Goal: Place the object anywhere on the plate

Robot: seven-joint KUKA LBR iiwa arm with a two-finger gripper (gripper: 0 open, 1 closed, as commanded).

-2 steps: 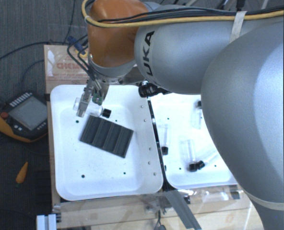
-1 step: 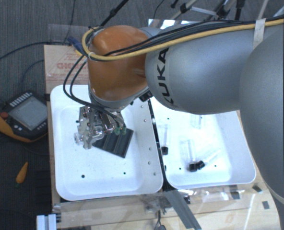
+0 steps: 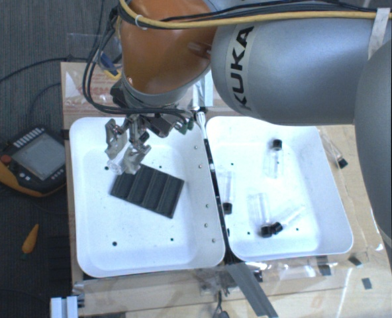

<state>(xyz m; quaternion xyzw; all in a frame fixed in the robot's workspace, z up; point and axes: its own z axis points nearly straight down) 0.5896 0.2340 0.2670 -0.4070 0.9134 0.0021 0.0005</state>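
A dark ribbed rectangular plate point(image 3: 148, 191) lies tilted in the middle of the left white bin point(image 3: 93, 244). My gripper point(image 3: 126, 159) hangs from the orange wrist band just above the plate's upper left corner. Several clear vials with black caps lie in the right bin point(image 3: 332, 204): one near the back point(image 3: 274, 152), one by the dividing wall point(image 3: 226, 192), and one near the front point(image 3: 270, 228). The vials are see-through and hard to make out against the white. I cannot make out whether anything is in the gripper.
The big grey arm spans the top right and hides the back of both bins. A control pendant point(image 3: 34, 159) and a small orange item point(image 3: 29, 238) lie on the dark floor left of the bench.
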